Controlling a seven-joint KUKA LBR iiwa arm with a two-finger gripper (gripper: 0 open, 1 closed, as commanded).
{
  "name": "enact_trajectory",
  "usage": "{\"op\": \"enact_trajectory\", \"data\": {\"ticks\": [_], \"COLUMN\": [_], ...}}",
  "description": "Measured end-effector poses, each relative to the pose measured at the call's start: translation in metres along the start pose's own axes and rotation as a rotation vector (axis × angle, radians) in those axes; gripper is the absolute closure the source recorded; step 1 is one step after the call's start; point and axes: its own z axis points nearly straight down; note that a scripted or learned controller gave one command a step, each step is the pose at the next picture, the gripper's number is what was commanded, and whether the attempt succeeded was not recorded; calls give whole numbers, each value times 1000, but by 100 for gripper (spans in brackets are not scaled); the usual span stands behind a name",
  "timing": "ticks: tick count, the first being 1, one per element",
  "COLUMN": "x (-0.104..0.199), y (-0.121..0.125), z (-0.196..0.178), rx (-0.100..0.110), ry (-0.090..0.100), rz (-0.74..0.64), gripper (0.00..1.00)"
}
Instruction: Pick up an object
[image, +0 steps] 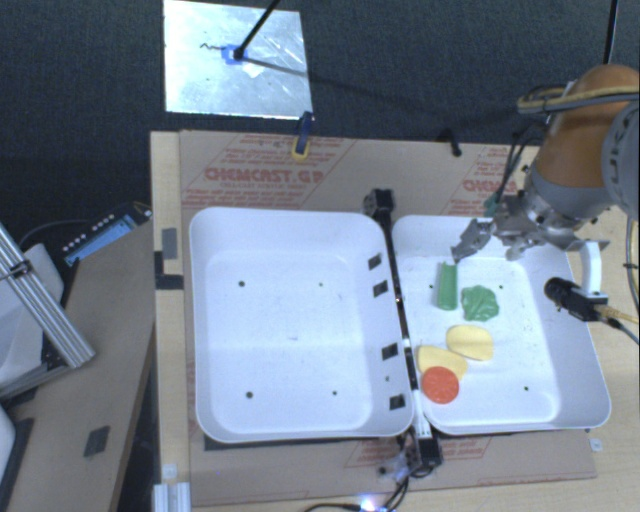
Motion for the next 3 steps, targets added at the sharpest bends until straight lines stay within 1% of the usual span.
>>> {"op": "enact_trajectory", "data": {"ticks": [1,2,3], "x": [-54,-52,-93], "y": [36,36,49], "z": [39,25,-109], "rx": [-1,-5,-17], "ry": [-2,-1,-8], "rz": [4,-1,3], "gripper": [0,100,100]}}
